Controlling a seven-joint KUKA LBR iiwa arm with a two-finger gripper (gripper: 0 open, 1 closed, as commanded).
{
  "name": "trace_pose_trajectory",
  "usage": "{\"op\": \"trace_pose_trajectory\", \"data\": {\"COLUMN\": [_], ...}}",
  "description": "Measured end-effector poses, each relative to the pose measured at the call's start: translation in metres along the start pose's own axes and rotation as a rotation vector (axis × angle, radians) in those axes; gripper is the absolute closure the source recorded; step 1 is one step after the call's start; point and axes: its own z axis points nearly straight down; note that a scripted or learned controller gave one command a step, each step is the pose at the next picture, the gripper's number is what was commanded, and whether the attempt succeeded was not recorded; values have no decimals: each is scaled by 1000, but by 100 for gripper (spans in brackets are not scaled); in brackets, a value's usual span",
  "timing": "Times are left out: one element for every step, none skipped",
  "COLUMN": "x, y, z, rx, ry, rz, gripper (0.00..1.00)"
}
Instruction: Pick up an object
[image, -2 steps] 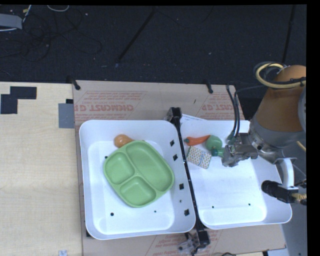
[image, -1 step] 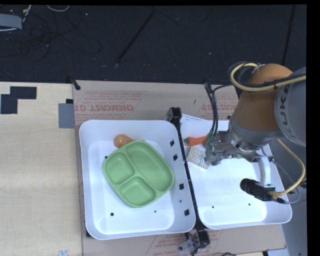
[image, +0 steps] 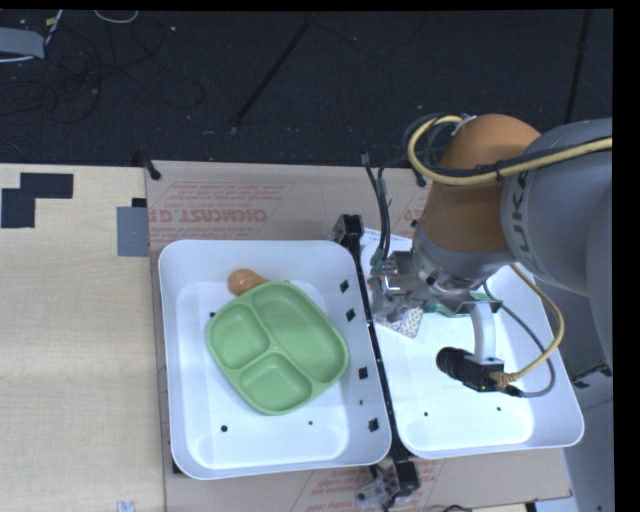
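The arm is reaching in from the right of the frame and bending down over the right bin, with its hand sitting low at that bin's upper left corner, close against the divider between the two bins. Whether the hand is wide or narrow cannot be told, since the wrist is covering it. A small patterned object is peeking out just below the hand, lying on the right bin's floor beside the divider; contact between them cannot be made out.

Two white bins are lying side by side on the counter. The left bin is holding two things: one green divided plate with three compartments, lying flat near the middle, and one small orange object touching the plate's upper left rim. A black cable fitting is hanging from the arm over the middle of the right bin.

The plate is leaving a bare strip of bin floor along the left and lower sides of the left bin. The lower half of the right bin is showing open white floor. The patterned object is sitting tight to the divider wall, with free room only toward the lower right.
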Motion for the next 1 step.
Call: {"op": "trace_pose_trajectory", "data": {"x": [42], "y": [27], "z": [11], "rx": [0], "ry": [-1], "rz": [1], "gripper": [100]}}
